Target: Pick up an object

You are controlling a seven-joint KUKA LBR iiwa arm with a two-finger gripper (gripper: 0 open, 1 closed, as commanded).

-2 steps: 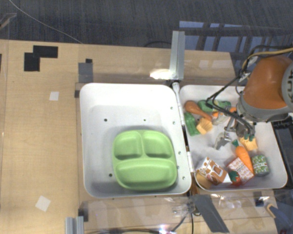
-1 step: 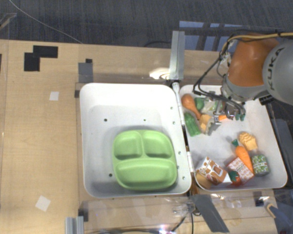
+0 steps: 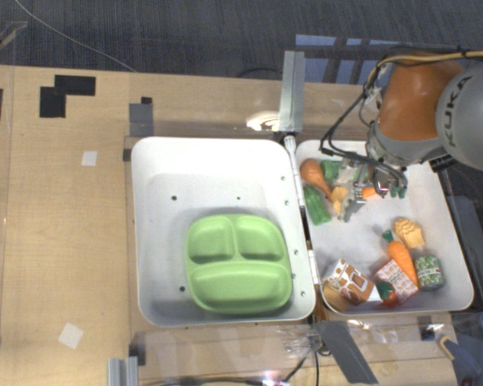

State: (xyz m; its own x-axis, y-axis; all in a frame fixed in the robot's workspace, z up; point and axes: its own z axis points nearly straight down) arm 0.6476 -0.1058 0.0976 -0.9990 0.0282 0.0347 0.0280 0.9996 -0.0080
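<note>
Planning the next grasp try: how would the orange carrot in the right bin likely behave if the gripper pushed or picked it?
The carrot looks like smooth toy plastic, so probably stiff and light, perhaps slippery. Its rounded, tapered body may roll or pivot if nudged. It lies against the small red-and-white box and near the green packet, so a push would likely shift them too.

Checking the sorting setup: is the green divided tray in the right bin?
No, the green divided tray lies in the left bin; the right bin holds the toy foods.
</note>
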